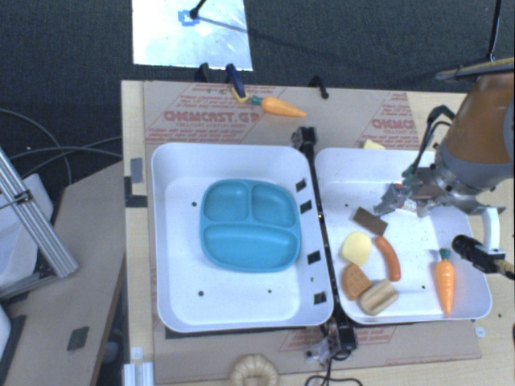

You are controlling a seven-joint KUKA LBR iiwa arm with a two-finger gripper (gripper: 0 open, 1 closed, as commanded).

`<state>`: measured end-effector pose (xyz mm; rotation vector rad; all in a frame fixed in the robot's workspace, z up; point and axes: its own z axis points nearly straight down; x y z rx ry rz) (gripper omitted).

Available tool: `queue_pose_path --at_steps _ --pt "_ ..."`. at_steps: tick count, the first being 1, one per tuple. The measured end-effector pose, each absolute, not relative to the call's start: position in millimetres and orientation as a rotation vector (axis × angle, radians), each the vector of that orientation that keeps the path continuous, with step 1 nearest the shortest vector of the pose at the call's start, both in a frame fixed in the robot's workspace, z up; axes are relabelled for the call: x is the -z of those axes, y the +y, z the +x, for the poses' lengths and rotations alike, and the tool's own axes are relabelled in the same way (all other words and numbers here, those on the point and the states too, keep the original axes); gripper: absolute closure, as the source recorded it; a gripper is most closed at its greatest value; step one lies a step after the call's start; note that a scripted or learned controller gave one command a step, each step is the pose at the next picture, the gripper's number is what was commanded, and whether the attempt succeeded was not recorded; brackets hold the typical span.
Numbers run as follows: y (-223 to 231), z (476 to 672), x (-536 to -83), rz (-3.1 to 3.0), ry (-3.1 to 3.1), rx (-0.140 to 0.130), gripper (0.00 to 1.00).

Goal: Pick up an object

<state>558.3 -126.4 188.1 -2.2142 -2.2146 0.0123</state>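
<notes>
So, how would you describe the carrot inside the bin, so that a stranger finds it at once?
Look at the right white bin, the one with the toy food, not the one with the blue divided plate. Near its right wall lies the carrot, orange, green top pointing up the image. The sausage is redder and blunt; another carrot lies outside the bins.

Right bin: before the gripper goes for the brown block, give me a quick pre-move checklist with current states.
1. Brown block visible in the right bin: ok.
2. Gripper near the block, just to its upper right: ok.
3. Nothing lying on the block: ok; the sausage and yellow piece sit below it.
4. Finger opening: cannot tell.
5. Anything held already: cannot tell.
6. Carrot away from the approach path: ok.
</notes>
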Motion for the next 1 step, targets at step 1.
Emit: queue_pose_path --at_steps 1 --pt "-126.2 561.4 -195.6 -2.219 -2.225 0.001 0.0"
